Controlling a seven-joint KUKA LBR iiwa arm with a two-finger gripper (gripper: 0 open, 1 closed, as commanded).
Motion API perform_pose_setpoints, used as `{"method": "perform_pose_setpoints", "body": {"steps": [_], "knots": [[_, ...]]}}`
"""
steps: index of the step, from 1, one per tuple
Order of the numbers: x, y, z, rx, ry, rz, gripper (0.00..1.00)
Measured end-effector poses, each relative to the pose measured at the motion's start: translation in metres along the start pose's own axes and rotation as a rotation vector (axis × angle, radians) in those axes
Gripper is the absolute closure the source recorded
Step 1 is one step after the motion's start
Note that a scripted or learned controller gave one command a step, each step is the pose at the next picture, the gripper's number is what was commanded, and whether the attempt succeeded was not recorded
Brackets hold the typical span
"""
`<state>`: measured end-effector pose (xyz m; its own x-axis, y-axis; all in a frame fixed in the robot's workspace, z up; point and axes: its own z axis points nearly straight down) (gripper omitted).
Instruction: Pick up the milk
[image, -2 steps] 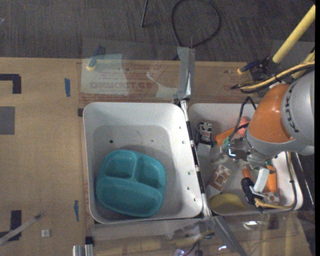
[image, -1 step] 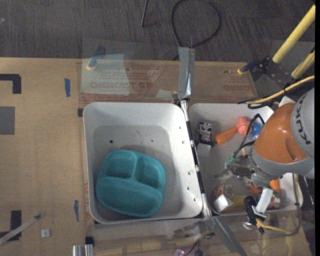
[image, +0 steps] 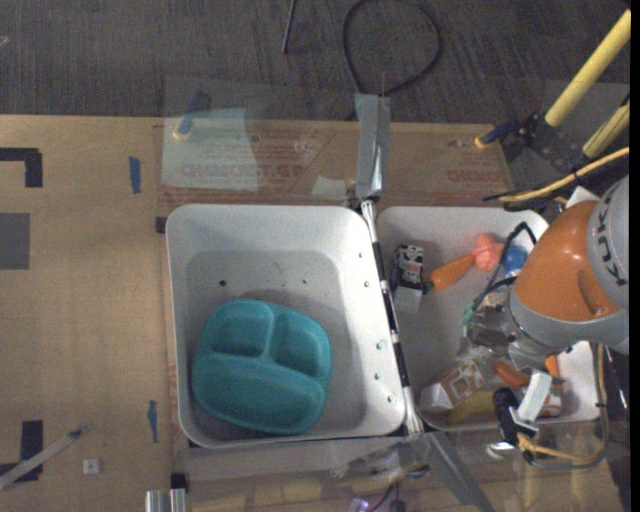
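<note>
The milk (image: 408, 266), a small carton with black-and-white print, stands in the right bin (image: 440, 225) against its left wall, near the back. My gripper (image: 489, 329) hangs over the middle of that bin, below the orange band of the arm. It is to the right of the milk and nearer the front, well apart from it. A small green thing (image: 468, 315) shows at the gripper's left edge. The arm hides the right part of the bin.
An orange carrot-like toy (image: 455, 270), a pink piece (image: 488, 250) and a blue piece (image: 512, 260) lie behind the gripper. A brown-and-white box (image: 460, 384) and a yellow item (image: 472, 408) lie at the bin's front. The left bin (image: 200, 240) holds a teal divided plate (image: 262, 366).
</note>
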<state>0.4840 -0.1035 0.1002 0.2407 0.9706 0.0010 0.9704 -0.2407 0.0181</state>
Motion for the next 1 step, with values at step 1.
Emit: {"method": "perform_pose_setpoints", "body": {"steps": [1], "knots": [[-0.0002,-0.0008,0.0007,0.003,0.0,0.0,0.0]]}}
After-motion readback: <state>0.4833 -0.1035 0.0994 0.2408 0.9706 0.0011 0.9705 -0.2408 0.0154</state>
